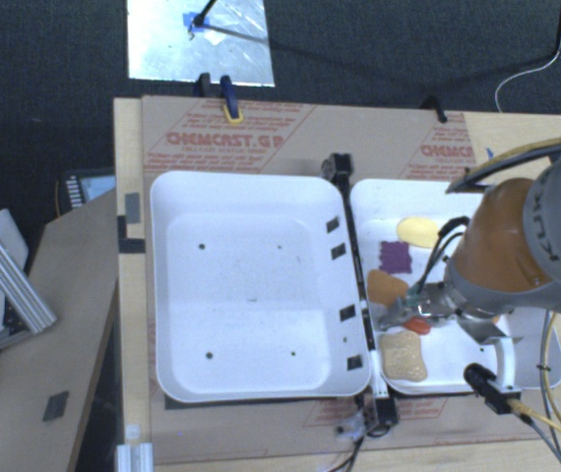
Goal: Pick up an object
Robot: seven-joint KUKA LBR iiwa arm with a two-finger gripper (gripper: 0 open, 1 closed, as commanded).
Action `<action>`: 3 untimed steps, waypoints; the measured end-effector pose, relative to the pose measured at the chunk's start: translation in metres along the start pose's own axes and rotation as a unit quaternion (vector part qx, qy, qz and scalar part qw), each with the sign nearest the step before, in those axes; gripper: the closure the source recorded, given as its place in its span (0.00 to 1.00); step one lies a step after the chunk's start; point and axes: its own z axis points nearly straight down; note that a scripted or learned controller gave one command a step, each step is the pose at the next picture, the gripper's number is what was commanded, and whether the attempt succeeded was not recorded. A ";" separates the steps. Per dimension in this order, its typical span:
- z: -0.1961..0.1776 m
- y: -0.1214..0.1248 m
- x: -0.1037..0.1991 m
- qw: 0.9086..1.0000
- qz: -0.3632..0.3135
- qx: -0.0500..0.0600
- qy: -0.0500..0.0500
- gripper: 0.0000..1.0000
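The gripper (pixel 405 312) sits low in the right bin (pixel 458 374), in the lower right part of the frame, reaching leftward from the grey and orange arm (pixel 517 249). Its metal tip lies among the objects near the bin's left wall, but whether its fingers are spread or closed cannot be told at this size and angle, and nothing can be seen clamped in it.

A small red object (pixel 417 326) lies touching or just under the tip, at its lower right. An orange-brown lump (pixel 386 286) sits just above the tip, close against it. Below, a pale beige, grainy block (pixel 404 357) rests near the bin's lower left corner. Above the lump is a purple piece (pixel 395 257), and above that a yellow rounded object (pixel 418 231), partly beside the arm's cable.

The left bin (pixel 251 283) fills the centre of the frame, touching the right bin along a black-clipped divider. Both stand on a cardboard sheet (pixel 290 131) printed with red lettering.
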 end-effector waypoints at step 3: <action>-0.109 0.087 0.035 1.000 -0.004 -0.008 -0.002 1.00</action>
